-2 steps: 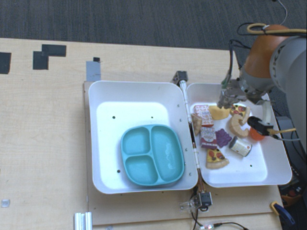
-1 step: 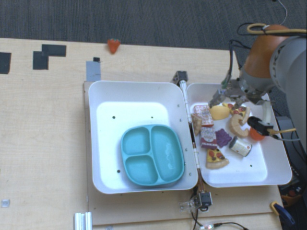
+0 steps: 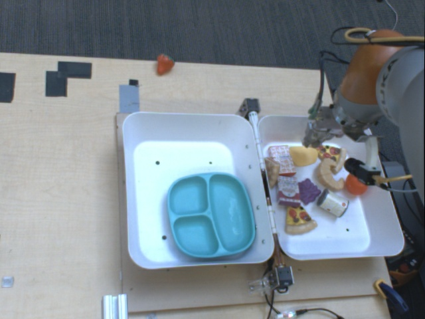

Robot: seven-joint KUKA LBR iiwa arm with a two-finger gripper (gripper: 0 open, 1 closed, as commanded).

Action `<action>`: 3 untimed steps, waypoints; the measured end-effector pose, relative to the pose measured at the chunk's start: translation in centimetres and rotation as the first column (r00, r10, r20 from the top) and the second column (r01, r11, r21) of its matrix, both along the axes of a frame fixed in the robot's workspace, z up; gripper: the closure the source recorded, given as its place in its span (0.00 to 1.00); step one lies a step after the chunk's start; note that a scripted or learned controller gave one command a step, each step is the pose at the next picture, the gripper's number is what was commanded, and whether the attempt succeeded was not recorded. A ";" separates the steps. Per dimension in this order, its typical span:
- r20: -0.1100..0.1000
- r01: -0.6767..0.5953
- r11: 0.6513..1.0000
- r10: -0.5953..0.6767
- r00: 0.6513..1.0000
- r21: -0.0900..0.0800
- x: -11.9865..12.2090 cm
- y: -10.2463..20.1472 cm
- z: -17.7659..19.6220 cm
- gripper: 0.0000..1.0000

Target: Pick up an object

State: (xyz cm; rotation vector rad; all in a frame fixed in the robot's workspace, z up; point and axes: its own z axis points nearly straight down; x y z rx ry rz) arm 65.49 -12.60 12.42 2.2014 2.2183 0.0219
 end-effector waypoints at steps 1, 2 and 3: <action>0.000 0.000 1.000 0.000 1.000 0.000 0.0 0.0 0.0 0.00; -0.003 0.005 1.000 -0.005 1.000 -0.001 -4.5 0.5 -2.7 0.00; -0.001 0.001 1.000 -0.001 1.000 0.002 -4.4 0.8 -1.5 1.00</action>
